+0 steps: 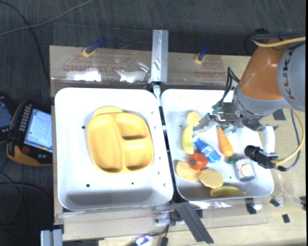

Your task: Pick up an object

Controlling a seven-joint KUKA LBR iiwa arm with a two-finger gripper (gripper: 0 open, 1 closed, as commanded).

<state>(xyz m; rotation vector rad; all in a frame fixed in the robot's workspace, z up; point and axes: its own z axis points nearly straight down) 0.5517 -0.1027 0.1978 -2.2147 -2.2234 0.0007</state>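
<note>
Hovering end effector (pixel 222 118) low in right bin (pixel 269 188), just above carrot (pixel 225 143); open or closed state cannot be told. Risk: items near carrot crowded, with blue packet (pixel 207 150), tomato (pixel 197 161) and banana slice (pixel 188 139) close, so descent may nudge neighbours or close on nothing. Arm (pixel 269 78) reaches from carrot's upper right, wrist bent down. Yellow tray (pixel 120 141) far left of carrot, in left bin (pixel 72 188).

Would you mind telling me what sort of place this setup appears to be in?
Most likely a robotics lab test bench. Two white bins sit side by side on a taped-down board, a grey and orange arm reaches over toy food, and a handheld control pendant lies on carpet.
</note>
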